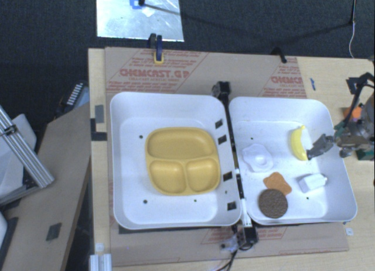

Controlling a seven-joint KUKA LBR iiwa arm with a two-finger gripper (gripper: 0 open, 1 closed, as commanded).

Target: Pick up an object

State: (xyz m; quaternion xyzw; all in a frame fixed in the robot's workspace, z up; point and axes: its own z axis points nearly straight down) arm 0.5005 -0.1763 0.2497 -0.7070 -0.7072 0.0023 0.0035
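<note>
Likely target: banana (299, 141), yellow, curved, smooth plastic-looking toy, lying in the right bin (281, 112) toward its right wall. All places below given relative to the banana.

Gripper (321, 145) sits just right of the banana, close to touching its lower end; nothing seen between its fingers. Whether the jaws are spread or pressed together I cannot tell, too small and dark here.

Step in hand, as I judge it: approach for a grasp. To do it well: centre over the banana's middle, close across the short width rather than along the curve, come down low enough that the rounded skin can't squirt out. Bin wall is near on the right, so keep clearance there.

Other items:
- white lumpy piece (258, 158), glossy, irregular, left and slightly below the banana.
- orange flat piece (276, 182), wavy edge, below and left.
- brown disc (273, 203), round, matte, textured, further below, touching or overlapping the orange piece.
- small white block (312, 182), boxy, below, near the bin's right side.

Far left: left bin (126, 147) holding a yellow divided tray (181, 160), three compartments, rounded corners, smooth plastic. Cardboard sheet (176, 71) under both bins.
</note>
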